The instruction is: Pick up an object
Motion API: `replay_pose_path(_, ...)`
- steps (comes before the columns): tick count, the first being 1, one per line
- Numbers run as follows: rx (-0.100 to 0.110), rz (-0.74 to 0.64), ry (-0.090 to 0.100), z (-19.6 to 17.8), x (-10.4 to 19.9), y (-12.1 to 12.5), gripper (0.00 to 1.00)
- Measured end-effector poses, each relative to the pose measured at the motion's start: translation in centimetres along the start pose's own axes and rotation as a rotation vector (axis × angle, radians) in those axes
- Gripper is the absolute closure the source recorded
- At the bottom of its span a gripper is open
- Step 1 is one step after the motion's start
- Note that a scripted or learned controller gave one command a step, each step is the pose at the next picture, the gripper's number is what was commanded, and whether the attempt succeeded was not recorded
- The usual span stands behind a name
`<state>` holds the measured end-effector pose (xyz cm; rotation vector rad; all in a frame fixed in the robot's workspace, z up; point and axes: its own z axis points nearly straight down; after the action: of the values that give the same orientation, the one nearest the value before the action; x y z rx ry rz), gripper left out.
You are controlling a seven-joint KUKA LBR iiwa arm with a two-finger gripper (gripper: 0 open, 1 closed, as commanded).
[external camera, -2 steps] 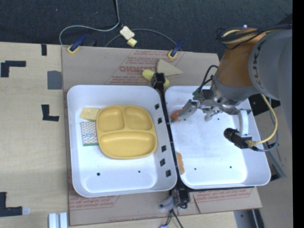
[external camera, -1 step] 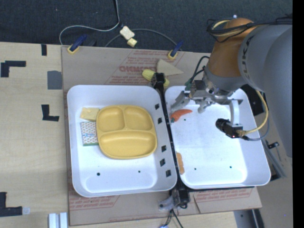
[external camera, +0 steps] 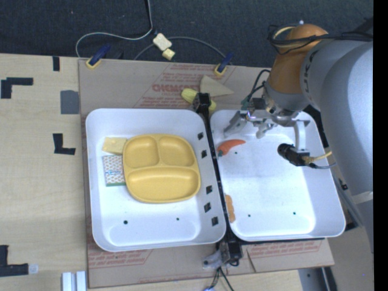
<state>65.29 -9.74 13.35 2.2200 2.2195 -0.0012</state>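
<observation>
A small orange object (external camera: 231, 144) lies on the floor of the right bin (external camera: 285, 193), near its back left corner. My gripper (external camera: 247, 128) hangs just behind and to the right of it, over the bin's back edge. Its two fingers are spread apart and open, with nothing between them. One fingertip (external camera: 232, 126) points toward the orange object and stands a little above it. A brownish-orange piece (external camera: 229, 208) rests against the right bin's left wall, nearer the front.
The left bin (external camera: 103, 223) holds a yellow divided plate (external camera: 161, 167), a pale yellow block (external camera: 114, 144) and a patterned pad (external camera: 113, 169). A black divider with clips (external camera: 209, 162) runs between the bins. Cables and clamps lie behind them.
</observation>
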Motion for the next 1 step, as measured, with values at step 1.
replay_pose_path(1,0.001,-0.002,0.000,5.11,-0.19,-0.26,0.00)
